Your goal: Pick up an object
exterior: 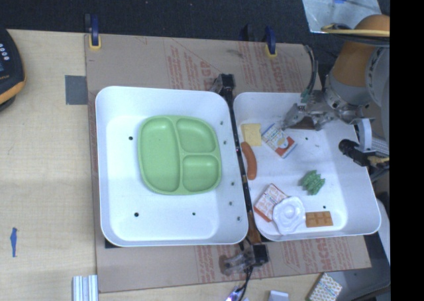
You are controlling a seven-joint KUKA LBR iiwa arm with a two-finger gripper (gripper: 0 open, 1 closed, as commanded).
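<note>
Claw (295,118) low over right bin (354,223), beside small red-and-white packet (278,140), finger spread impossible to tell.

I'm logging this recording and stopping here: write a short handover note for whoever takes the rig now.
Gripper: low over the back of the right bin, near the small packet; nothing seen between its fingers.
Right bin holds the yellow block, sausage, green toy, a second packet, white lid and orange cracker.
Left bin holds the green divided plate.
Done: nothing lifted yet.
Left: grasp one object and raise it.
</note>
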